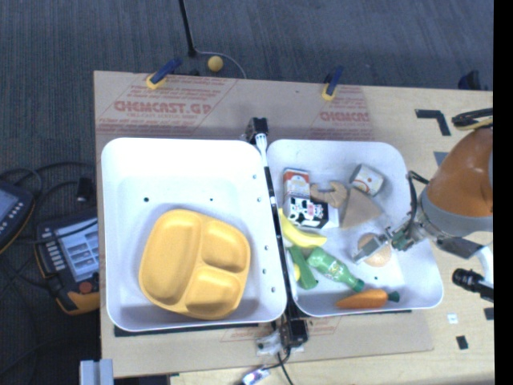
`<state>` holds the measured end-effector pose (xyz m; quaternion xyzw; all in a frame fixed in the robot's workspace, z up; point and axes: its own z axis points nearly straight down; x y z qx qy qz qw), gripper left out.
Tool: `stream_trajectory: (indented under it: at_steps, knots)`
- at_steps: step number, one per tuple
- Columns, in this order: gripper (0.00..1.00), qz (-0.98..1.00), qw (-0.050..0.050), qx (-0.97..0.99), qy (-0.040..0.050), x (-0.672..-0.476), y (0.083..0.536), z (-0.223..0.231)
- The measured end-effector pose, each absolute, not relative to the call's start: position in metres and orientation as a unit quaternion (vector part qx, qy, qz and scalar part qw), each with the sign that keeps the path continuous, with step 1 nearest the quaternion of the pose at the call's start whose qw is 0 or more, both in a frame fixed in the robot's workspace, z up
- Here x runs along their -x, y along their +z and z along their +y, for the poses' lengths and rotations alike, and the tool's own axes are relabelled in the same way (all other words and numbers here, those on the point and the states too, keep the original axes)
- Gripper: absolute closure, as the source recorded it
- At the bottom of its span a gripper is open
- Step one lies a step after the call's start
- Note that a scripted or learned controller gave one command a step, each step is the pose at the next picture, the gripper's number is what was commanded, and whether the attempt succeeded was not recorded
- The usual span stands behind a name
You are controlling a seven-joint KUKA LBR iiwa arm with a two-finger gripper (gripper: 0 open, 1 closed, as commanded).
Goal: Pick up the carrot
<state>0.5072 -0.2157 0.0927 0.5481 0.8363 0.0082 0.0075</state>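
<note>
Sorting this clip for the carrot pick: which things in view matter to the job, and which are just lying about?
Belongs to the job:
- carrot, at the near edge of the right bin
- claw, above that bin

Just lying about:
- yellow tray in the left bin
- green bottle
- banana
- small carton
</note>
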Motion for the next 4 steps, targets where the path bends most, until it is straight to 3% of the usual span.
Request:
stream_trajectory:
  at_steps: [1, 2, 3, 4]
  knots:
    - [0.0, 0.903, 0.003, -0.431, -0.0004, -0.536, 0.207, -0.224]
    - [0.0, 0.959, -0.001, -0.284, 0.0004, -0.502, 0.144, -0.222]
    - [0.0, 0.965, 0.016, -0.26, -0.0037, -0.492, 0.093, -0.209]
    - [0.0, 0.933, 0.012, -0.36, -0.0023, -0.49, 0.091, -0.189]
